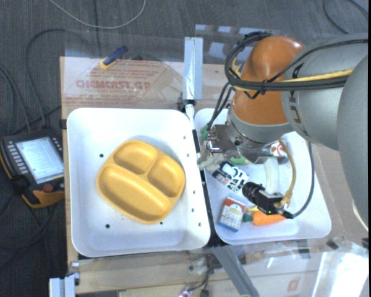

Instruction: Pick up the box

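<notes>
The grey arm with the orange band hangs over the right-hand shallow white bin (318, 224), its wrist body hiding most of the gripper (235, 172), so how that gripper is set cannot be told, and nothing shows held in it.

The small flat cardboard box with blue, white and red print (232, 215) lies on the bin floor just below the wrist in the camera view, toward the bin's near edge and slightly to the left of the black cable fitting (260, 198). Its long axis runs roughly up and down the view, tilted a little. An orange carrot-shaped toy (267, 219) lies just beside the box on its right. The yellow three-compartment plastic tray (141, 180) sits well apart in the left bin.

Judging from this, the gripper needs a short shift toward the near edge before descending.
</notes>
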Controlling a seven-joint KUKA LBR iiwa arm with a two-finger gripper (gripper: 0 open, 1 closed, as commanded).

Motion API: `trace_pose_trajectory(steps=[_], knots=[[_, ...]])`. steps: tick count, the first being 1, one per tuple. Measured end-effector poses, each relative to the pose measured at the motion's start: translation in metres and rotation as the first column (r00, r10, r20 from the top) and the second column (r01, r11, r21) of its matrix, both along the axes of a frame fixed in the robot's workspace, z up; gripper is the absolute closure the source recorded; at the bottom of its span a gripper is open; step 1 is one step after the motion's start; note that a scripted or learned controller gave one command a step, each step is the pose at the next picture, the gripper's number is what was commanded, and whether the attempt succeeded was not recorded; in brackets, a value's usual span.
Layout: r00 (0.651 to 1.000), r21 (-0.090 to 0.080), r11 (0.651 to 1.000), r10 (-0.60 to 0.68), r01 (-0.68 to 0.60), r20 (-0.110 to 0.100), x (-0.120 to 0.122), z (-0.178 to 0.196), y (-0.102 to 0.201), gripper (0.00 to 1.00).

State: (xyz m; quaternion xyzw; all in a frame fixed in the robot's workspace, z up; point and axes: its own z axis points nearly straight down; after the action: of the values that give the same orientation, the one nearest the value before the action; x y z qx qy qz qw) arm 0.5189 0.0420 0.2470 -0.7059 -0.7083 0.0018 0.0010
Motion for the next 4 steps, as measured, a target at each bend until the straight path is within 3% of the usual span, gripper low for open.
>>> trace_pose_trajectory(steps=[1,2,3,4], knots=[[0.967,-0.003,0.967,0.256,-0.256,0.003,0.021,0.083,-0.003,1.00],[0.929,0.000,0.929,0.369,-0.369,0.001,0.001,-0.006,-0.076,1.00],[0.848,-0.002,0.848,0.531,-0.531,0.005,-0.033,0.114,-0.101,1.00],[0.869,0.001,0.869,0.495,-0.495,0.004,-0.034,0.057,-0.026,1.00]])
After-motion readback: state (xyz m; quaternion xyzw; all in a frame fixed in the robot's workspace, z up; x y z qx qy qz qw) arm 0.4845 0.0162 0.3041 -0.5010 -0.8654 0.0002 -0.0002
